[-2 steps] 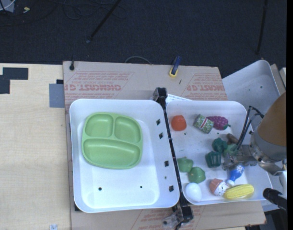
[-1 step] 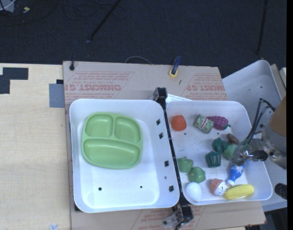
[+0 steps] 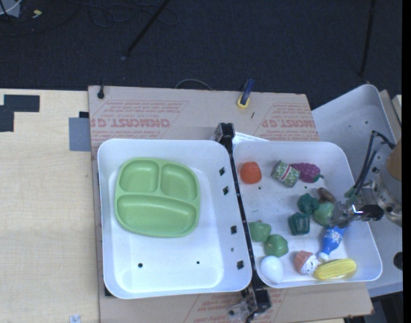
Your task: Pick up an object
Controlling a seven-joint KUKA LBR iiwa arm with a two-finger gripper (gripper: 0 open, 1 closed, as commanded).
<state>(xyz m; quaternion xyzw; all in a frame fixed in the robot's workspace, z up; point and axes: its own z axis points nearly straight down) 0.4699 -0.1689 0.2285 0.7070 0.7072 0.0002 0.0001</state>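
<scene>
Two white bins sat side by side on the desk. The left bin carried a green divided plate. The right bin was crowded: an orange ball at far left, a purple grape bunch, dark green peppers, a white egg, yellow corn and a blue-white bottle. The gripper hovered at the right rim, just beside the peppers; whether it pinched anything could not be told.
</scene>
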